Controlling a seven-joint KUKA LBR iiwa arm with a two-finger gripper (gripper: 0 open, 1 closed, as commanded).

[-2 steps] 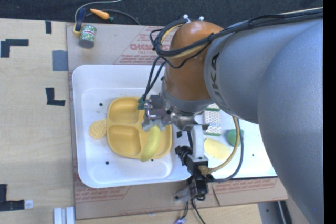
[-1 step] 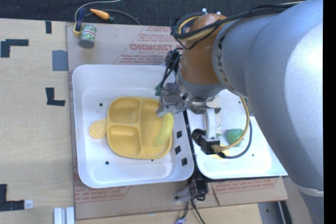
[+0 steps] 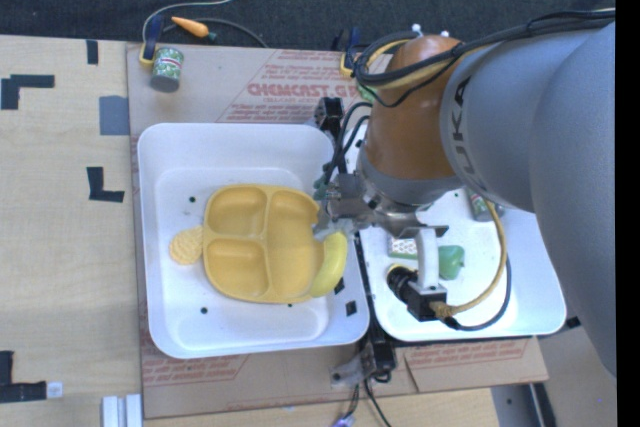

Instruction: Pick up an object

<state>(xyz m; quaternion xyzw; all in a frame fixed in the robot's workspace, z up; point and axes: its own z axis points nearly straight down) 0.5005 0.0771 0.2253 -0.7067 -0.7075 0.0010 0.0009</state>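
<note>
A yellow divided plate lies in the left bin. A yellow banana leans against the plate's right edge, and a small tan waffle-like disc sits at its left edge. My gripper hangs over the right side of the left bin, just above the banana's upper end and the plate's right rim. The orange wrist and grey arm cover much of the gripper from above.
The right bin holds a green object and a small white patterned piece, partly under the arm. A small can and an orange-tipped cable lie on the cardboard behind the bins.
</note>
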